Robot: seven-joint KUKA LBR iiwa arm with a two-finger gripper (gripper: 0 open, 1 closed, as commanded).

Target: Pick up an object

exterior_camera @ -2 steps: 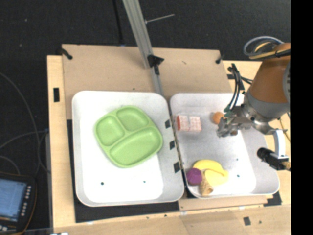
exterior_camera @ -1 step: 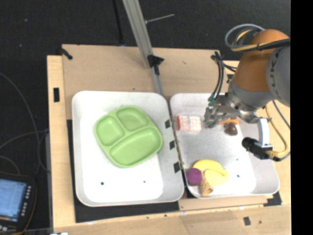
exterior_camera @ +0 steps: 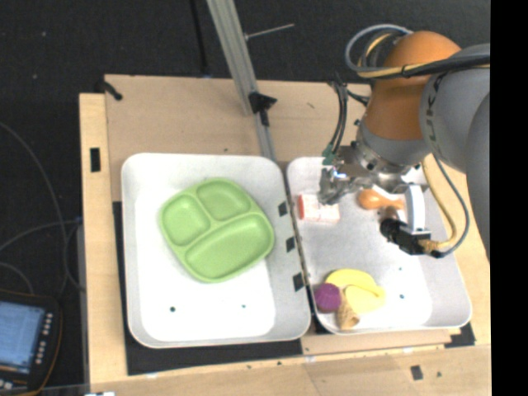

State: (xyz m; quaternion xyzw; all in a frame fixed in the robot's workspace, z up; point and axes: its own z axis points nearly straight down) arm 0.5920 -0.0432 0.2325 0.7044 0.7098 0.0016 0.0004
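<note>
I read no brand or lettering on anything from my feed. The gripper (exterior_camera: 332,186) sits low in the right bin (exterior_camera: 429,295), at its far left corner, directly over a small white-and-red box (exterior_camera: 318,210); I cannot tell how its jaws stand or whether they touch the box. Also in the right bin: an orange object (exterior_camera: 375,197) just beside the wrist, and a purple ball (exterior_camera: 327,297) touching a yellow item (exterior_camera: 356,289) at the near edge; the left bin (exterior_camera: 148,304) holds a green divided plate (exterior_camera: 216,229).
</note>
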